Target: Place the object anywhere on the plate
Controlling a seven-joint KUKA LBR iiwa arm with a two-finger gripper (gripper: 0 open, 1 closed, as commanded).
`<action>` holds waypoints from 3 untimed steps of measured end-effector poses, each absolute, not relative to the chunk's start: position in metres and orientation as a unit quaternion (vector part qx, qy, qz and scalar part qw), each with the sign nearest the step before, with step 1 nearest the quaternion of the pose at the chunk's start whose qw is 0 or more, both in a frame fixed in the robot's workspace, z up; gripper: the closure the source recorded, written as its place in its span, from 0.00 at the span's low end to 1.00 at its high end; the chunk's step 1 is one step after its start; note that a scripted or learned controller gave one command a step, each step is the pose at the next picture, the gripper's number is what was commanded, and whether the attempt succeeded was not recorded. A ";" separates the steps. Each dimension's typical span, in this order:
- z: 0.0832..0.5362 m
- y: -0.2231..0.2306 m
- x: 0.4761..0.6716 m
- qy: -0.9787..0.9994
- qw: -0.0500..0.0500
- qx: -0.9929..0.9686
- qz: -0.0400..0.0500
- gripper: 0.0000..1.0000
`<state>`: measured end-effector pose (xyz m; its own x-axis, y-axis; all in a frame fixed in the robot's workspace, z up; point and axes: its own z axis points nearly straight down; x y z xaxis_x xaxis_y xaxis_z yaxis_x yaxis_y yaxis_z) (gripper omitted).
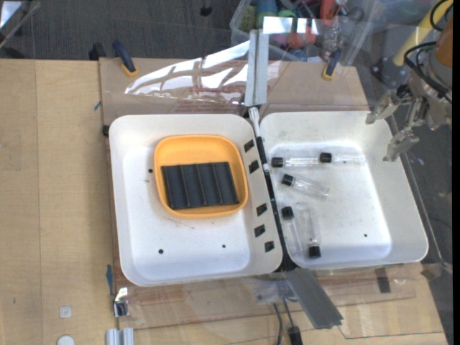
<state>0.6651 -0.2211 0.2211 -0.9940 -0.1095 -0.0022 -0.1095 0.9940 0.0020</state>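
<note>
The orange plate [200,176] fills the middle of the left bin [136,250], a black ribbed insert [199,185] covering its floor. Bare bin floor runs along the near edge. In the right bin [402,243], clear vials [310,162] crowd the left half; the right half lies bare.

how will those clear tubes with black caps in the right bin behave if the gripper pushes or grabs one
The clear, black-capped tubes look round and lie flat in the right white bin, so a push probably rolls them. They seem light, thin and smooth, perhaps slippery between fingers. The gripper hangs at the bin's right rim.
</note>
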 end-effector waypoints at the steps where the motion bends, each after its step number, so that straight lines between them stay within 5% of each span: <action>1: 0.225 -0.221 0.669 0.978 0.004 -0.208 0.000 0.00; 3: 0.229 -0.220 0.669 0.962 0.004 -0.272 0.000 0.00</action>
